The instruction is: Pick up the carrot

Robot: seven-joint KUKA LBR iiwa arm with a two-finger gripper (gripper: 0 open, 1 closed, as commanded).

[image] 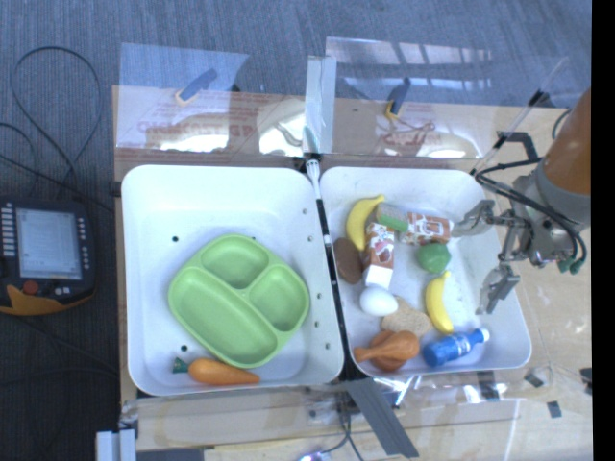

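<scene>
An orange plastic toy carrot with a small green top is lying on its side along the near wall of the left shallow white bin, close to the near left corner, its green end pointing left. It is resting just beside the near edge of a lime green divided plastic plate, which is sitting at a slant across the middle of that bin, so the carrot is lying in a narrow strip between plate rim and bin wall. Open white floor is showing to the left of and beyond the plate, giving room to descend from above but little to either side of the carrot. The right shallow white bin is holding a crowd of toy food: a yellow banana, a white egg, a green round piece, a second small yellow banana, a brown drumstick and a blue bottle by the near wall. The grey arm's two-finger gripper is hovering over the far right side of the right bin, well apart from the carrot, fingers spread apart and carrying nothing. Judging from this, the reach has not yet begun; the gripper would need to cross the divider between the bins and come down beside the plate rim.
</scene>
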